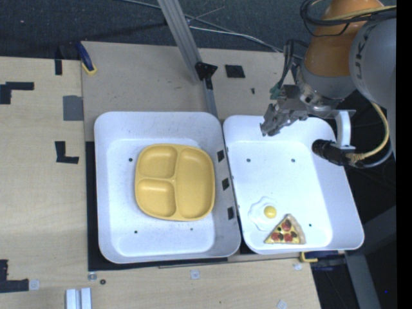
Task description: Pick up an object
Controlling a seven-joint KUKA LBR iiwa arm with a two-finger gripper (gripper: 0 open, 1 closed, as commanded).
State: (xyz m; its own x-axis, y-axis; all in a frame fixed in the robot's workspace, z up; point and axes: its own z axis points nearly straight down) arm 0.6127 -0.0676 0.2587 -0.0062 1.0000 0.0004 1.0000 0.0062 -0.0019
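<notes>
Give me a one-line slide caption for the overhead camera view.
Pincer poised over the right bin, which holds a toy fried egg and pizza slice; yellow divided plate in left bin.

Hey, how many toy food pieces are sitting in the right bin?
2. A fried egg lies near the front edge of the right bin, and a pizza slice sits just beside it, nearer the front corner. Nothing there looks able to hide another.

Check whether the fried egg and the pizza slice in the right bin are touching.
Cannot tell. In the camera view the fried egg and pizza slice sit edge to edge, with neither a gap nor contact plainly visible.
</notes>
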